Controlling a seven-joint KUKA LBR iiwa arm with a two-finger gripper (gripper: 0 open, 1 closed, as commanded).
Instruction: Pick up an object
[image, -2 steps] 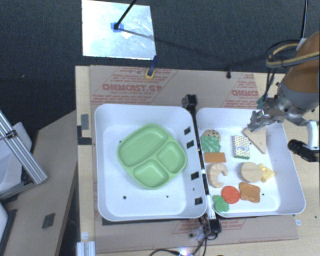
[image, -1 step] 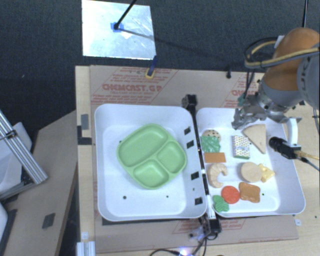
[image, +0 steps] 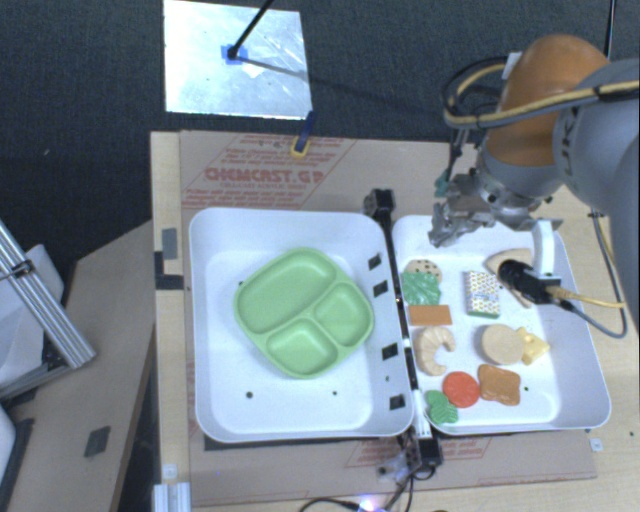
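Your gripper hangs over the right bin's far end.
You cannot tell its opening; cookie just below; green tray in left bin.

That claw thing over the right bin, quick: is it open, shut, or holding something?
Gripper: cannot be told from this view. It hangs over the right bin's far left corner, above the cookie; nothing visibly held.

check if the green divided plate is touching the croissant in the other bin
Apart. The camera view shows the green divided plate lying in the left bin, while the croissant lies in the right bin, with the bin walls between them.
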